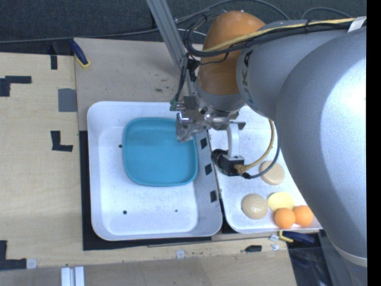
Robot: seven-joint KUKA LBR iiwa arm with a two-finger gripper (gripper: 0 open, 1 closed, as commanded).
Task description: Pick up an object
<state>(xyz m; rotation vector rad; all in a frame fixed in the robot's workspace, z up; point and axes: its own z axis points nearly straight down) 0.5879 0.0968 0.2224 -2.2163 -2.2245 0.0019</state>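
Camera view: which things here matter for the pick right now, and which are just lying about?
In play:
- gripper, over the blue tray's upper right edge
- blue tray, in the left bin

Lying about, in the right bin:
- two orange balls
- yellow piece
- two beige round pieces

blue plate (pixel 159 152) fills left bin (pixel 107 177), front floor bare

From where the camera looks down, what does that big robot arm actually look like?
The arm is bulky, rounded and smooth grey, with a glossy orange band above the wrist. Thin black and yellowish cables loop over the band and along the casing, and another yellowish cable curls below the wrist. At the end sits a small grey metal gripper, boxy and far slimmer than the arm.
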